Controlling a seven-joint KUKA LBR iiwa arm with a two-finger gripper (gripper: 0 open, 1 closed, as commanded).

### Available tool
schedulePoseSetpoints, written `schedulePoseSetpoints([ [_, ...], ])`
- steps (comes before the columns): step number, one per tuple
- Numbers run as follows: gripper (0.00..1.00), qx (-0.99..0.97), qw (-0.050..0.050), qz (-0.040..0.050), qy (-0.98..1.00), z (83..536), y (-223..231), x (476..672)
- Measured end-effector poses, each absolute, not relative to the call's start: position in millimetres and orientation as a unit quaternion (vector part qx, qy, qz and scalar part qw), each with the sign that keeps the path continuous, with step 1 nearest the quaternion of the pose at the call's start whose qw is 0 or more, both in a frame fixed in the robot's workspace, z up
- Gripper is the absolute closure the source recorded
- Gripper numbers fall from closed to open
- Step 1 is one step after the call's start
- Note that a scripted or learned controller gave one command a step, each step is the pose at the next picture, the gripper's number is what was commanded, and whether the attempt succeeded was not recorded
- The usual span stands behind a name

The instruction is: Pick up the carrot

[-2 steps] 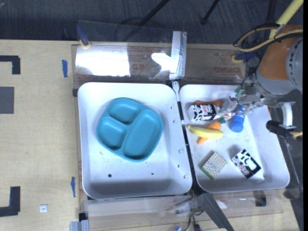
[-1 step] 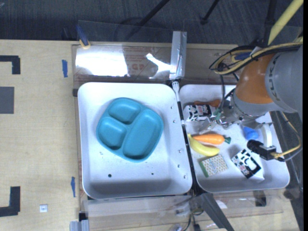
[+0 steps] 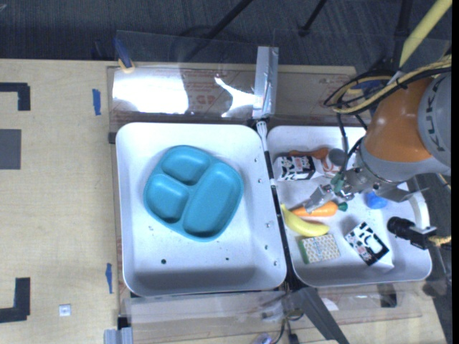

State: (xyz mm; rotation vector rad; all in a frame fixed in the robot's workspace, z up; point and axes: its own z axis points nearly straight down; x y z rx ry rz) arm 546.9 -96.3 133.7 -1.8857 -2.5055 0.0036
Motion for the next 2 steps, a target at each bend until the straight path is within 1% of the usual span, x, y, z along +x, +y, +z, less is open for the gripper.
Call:
schedulePoseSetpoints([
  [1,0.0,-0.601,0.003,0.0012,-0.799,133.6,-96.3,546.9],
  [2,0.0,-0.554,-0.001,-0.0014,-0.832,86.0,-147.6,554.8],
])
